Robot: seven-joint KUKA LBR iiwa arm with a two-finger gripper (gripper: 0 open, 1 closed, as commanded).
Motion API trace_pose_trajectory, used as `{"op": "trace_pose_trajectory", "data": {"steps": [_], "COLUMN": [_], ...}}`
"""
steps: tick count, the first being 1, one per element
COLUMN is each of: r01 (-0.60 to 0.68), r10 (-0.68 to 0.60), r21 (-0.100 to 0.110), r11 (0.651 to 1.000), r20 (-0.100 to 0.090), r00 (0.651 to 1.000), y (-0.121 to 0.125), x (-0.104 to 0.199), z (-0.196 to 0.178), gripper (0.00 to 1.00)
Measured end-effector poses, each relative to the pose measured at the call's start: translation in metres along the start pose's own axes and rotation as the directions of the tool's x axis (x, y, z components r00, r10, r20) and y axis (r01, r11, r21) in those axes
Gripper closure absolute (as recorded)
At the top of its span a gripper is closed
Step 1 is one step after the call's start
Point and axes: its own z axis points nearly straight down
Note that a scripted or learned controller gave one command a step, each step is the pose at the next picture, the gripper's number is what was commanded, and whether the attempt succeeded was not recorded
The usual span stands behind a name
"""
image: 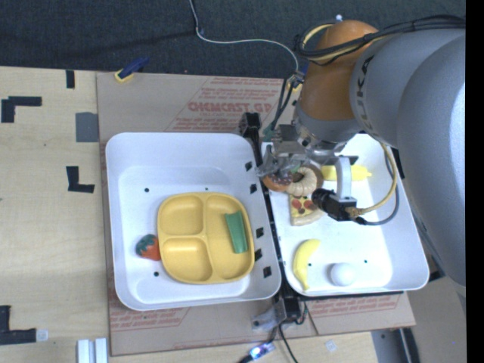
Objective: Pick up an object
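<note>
Hand (286, 174) above donut (297, 181) near right bin's (393, 267) left rim, finger state unclear.

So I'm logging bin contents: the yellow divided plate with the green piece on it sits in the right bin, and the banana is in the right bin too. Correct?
Not quite. The camera view shows the yellow divided plate with the green piece in the left bin. The banana is in the right bin, as you said.
</note>
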Motion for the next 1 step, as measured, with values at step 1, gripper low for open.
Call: {"op": "trace_pose_trajectory", "data": {"steps": [1], "r01": [0.002], "r10": [-0.002], "r21": [-0.002], "r11": [1.000], "r20": [0.000], "r00": [1.000], "y": [0.0020], "x": [0.0621], "z": [-0.0106], "gripper": [1.00]}}
